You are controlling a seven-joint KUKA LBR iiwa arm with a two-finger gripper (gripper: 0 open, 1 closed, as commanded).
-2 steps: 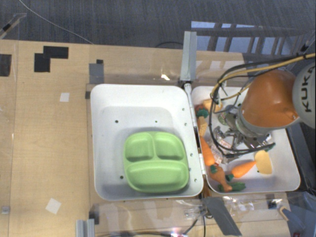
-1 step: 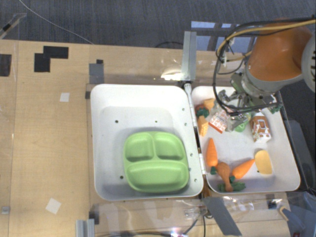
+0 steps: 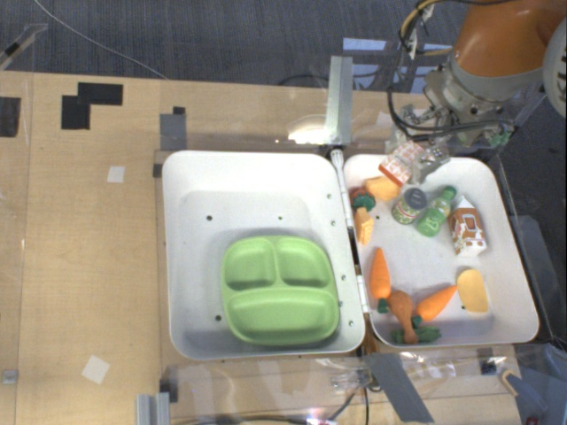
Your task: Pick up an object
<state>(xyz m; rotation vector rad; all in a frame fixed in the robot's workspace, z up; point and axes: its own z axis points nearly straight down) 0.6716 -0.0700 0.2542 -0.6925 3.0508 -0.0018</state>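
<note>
While your gripper (image 3: 423,162) hovers upper right over the packet (image 3: 403,160), jaw state unclear, centre before closing.

Below the tool (image 3: 423,162), toys crowd the right bin (image 3: 505,237): can (image 3: 409,206), green bottle (image 3: 434,212), carton (image 3: 467,228), carrots (image 3: 379,275). Free floor lies centrally, beneath them.

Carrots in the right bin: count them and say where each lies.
2. One carrot lies upright along the right bin's left side; another carrot slants near the front. More could hide beneath other items.
</note>
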